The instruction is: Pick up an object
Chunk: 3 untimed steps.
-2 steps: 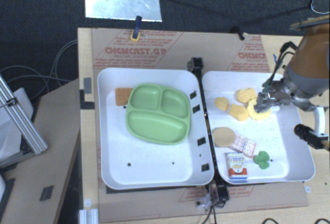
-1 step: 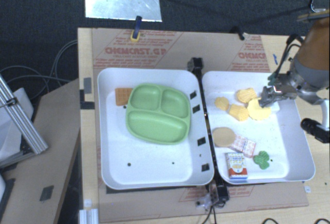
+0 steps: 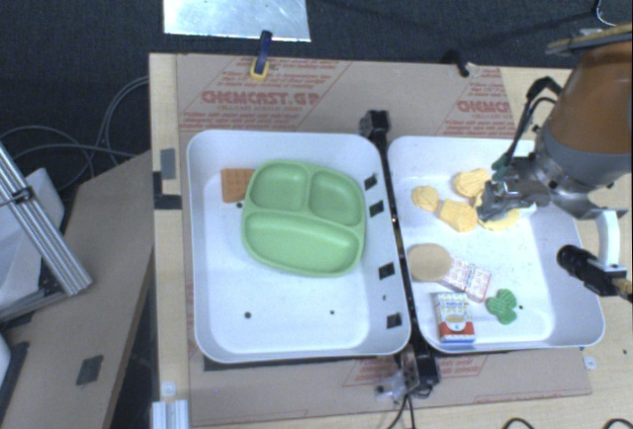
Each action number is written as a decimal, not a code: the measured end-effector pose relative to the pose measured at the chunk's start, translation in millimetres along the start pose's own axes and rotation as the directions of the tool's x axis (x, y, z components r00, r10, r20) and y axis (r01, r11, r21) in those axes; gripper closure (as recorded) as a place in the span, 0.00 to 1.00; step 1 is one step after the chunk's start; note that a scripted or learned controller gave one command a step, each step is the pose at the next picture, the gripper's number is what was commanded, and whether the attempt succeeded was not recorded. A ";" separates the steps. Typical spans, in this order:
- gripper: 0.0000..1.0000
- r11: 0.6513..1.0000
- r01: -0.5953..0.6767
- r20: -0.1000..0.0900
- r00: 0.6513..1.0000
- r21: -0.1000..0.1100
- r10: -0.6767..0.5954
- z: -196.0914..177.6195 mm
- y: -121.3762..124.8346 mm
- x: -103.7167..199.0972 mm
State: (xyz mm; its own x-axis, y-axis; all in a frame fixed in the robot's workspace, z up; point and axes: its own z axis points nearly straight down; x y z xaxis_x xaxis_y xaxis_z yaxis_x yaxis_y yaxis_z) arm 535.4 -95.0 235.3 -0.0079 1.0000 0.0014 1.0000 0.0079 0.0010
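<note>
Camera view: gripper (image 3: 497, 201) low in the right bin (image 3: 569, 313), right at a cluster of yellow food pieces (image 3: 457, 213); whether it grips anything cannot be told. The cluster spreads leftward from the claw toward the bin divider, nearest piece touching or just under it.

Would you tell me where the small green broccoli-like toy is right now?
The green toy lies in the right bin, near its front edge, just right of the pink wrapped packet and the juice carton.
</note>
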 end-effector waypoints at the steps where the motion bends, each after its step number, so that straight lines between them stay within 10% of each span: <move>1: 1.00 1.000 0.000 -0.001 1.000 0.002 0.000 1.6 -30.3 44.3; 3: 1.00 1.000 -0.006 0.001 1.000 0.002 0.006 20.9 -26.5 55.6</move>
State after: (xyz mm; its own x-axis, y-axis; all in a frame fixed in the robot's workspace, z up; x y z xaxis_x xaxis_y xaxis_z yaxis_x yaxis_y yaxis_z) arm 508.5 -39.6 214.5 -0.0018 1.0000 0.0000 1.0000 0.0018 -0.0007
